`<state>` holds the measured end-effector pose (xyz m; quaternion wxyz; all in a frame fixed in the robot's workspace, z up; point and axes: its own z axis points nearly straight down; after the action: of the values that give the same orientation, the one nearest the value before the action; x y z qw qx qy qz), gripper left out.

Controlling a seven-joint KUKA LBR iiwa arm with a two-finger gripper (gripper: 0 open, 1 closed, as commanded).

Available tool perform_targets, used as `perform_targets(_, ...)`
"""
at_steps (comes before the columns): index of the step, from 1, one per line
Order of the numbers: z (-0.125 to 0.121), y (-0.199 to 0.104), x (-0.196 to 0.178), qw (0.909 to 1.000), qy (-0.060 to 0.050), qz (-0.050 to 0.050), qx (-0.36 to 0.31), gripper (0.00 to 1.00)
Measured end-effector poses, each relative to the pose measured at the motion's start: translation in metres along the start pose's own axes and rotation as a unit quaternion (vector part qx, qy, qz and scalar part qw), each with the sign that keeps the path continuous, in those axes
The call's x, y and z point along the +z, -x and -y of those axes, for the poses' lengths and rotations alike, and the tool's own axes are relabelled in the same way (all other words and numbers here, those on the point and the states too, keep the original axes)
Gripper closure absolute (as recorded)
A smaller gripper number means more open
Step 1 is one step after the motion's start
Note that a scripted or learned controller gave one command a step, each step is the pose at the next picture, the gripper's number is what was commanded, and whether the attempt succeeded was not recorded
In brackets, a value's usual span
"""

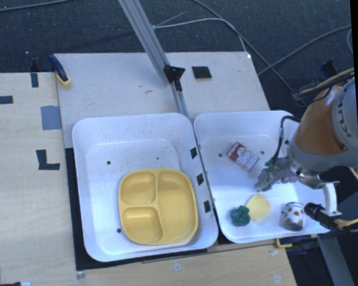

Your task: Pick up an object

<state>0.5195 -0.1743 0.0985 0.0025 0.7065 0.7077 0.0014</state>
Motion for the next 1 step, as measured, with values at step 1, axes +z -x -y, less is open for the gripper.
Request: perform_targets(1, 0.0057, 0.0063, -0.0475, 1.0, -0.002, 0.0, 0.001, 1.0)
